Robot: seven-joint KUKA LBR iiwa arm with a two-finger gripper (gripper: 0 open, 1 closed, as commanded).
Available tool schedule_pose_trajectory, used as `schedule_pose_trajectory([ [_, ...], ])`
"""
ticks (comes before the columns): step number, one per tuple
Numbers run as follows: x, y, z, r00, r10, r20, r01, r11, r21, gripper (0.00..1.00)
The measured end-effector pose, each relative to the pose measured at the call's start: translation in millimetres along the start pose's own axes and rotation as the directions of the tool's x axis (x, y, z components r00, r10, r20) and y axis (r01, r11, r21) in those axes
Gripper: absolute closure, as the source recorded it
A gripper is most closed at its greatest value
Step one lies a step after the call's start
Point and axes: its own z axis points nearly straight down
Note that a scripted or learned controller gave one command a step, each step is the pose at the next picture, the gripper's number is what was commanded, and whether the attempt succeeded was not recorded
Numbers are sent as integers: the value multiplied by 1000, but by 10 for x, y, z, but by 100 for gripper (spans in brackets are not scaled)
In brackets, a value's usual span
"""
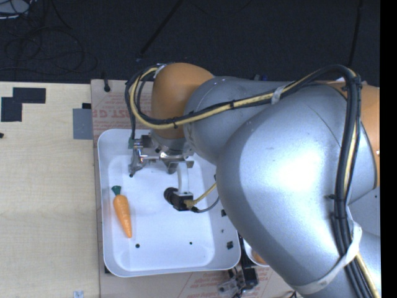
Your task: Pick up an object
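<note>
Inside the white bin (105,166), close to its left wall, lies a single toy carrot (123,216). Its long axis runs nearly parallel to that wall. The green leafy end points toward the bin's far edge, and the orange tip points toward the near edge, leaning slightly toward the bin's middle. It lies flat on the bin floor, about halfway along the wall, touching nothing else.

There is one carrot, and it is the only loose thing visible in this bin. Two small dark dots (137,246) mark the bin floor near the near edge, one toward the left and one toward the right. I cannot tell whether they are holes or specks.

The claw (158,160) hangs over the far half of the bin, around the middle of its width. It is clearly apart from the carrot, which lies nearer and further left. Seen from above, with the wrist covering much of it, I cannot tell whether the claw is apart or together, and nothing shows gripped in it.

The grey arm (291,179) covers the bin's right side and nearly everything beyond it. Only a sliver of a second bin (248,251) shows by the first bin's near right corner, and its contents cannot be made out.

The bin rests on the pale tabletop (49,197), which stretches away from its left wall.
</note>
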Motion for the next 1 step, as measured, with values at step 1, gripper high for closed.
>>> schedule_pose_trajectory([
  [1,639,21,-410,1000,-1,-2,1,1000,-9,0],
])
